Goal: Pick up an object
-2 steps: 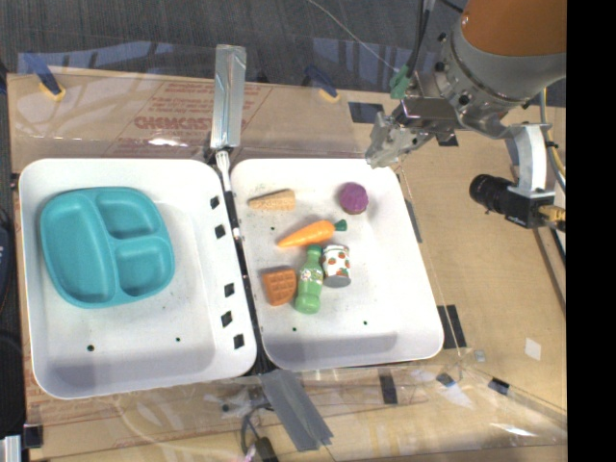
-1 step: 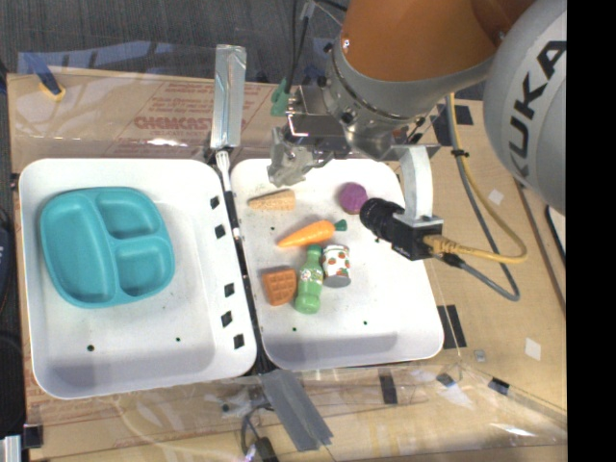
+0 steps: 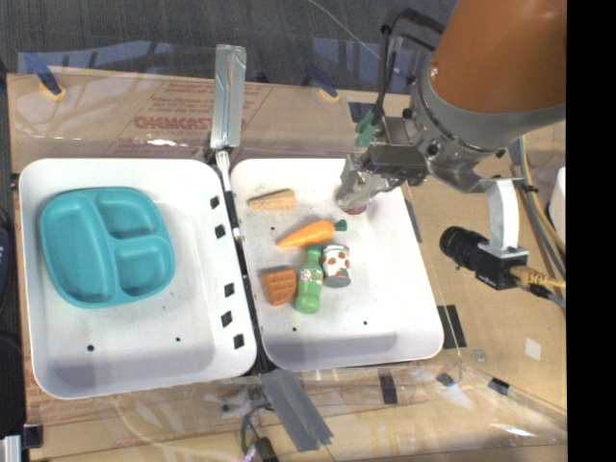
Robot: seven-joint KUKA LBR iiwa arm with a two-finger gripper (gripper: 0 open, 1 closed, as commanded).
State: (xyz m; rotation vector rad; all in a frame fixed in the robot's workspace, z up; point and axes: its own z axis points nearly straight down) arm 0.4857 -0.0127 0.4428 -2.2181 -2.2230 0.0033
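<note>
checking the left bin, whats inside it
A teal tray lies in the left bin, its three compartments bare. The bin floor beneath the tray is covered.

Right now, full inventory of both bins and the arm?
teal plastic divided tray: 1, teal, in left white bin
tan bread-like piece: 1, tan, upper part of right white bin
orange toy carrot with green top: 1, orange, middle of right bin
orange-brown waffle-like square: 1, lower middle, beside bottle
green toy bottle: 1, green, lying below carrot
small white can with red and green label: 1, right of bottle
grey arm with orange band: 1, from right
claw: 1, grey, low over right bin's upper right part
</note>
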